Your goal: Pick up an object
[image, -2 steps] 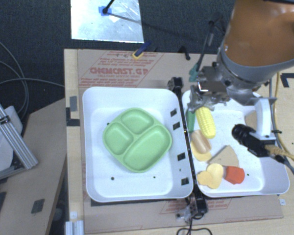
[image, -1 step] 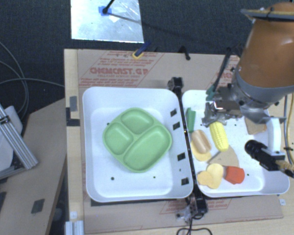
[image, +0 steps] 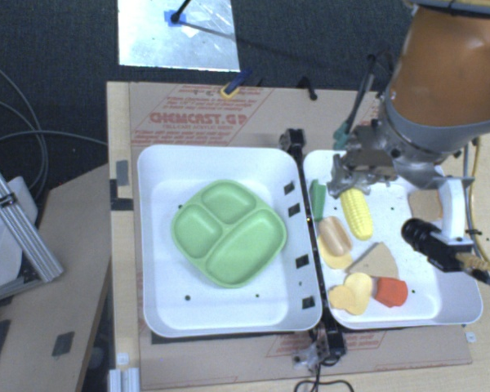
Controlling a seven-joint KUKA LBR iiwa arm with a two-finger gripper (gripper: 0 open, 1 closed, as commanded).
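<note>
The right bin (image: 449, 305) holds toy food: a yellow corn cob (image: 357, 211), a green piece (image: 318, 198) by the left wall, a tan hot-dog bun (image: 336, 235), a tan wedge (image: 379, 260), a yellow heart-shaped piece (image: 352, 291) and a red-orange block (image: 391, 291). My gripper (image: 355, 175) hangs at the bin's far left part, just above the upper end of the corn cob. Its tips are hidden among the wrist hardware and the corn. The grey and orange arm (image: 453, 55) rises above it at the upper right.
The left bin (image: 159, 292) holds a green divided plate (image: 229, 232). A black divider with clips (image: 304, 219) runs between the bins. A black cylindrical part (image: 429, 242) with a white bracket sticks over the right bin's right side. Cables lie at the left.
</note>
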